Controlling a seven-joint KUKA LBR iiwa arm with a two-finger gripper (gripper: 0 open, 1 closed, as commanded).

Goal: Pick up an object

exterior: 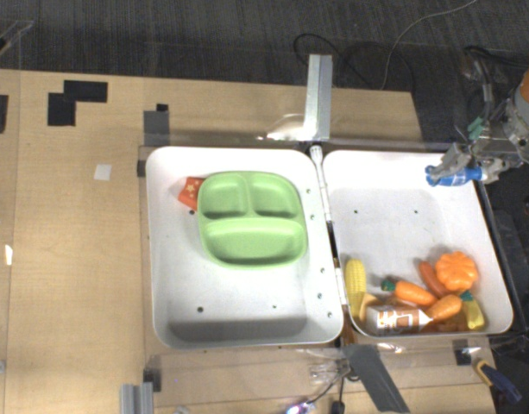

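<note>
The right bin (pixel 402 205) holds a heap of toy food in its near right corner: a yellow corn cob (pixel 355 283), an orange pumpkin (pixel 456 270), two carrots (pixel 414 293), a red sausage (pixel 429 276) and a brown bottle with a white label (pixel 400 319). My gripper (pixel 458 169) hangs over the far right corner of this bin, well away from the heap, with blue parts at its tip. Nothing shows held in it. The arm comes in from the right edge.
The left bin (pixel 173 257) holds a green divided plate (pixel 249 216), with a small red-orange piece (pixel 190 193) sticking out at the plate's far left. A metal post (pixel 319 97) stands behind the seam between the bins. Cables lie on the dark floor beyond.
</note>
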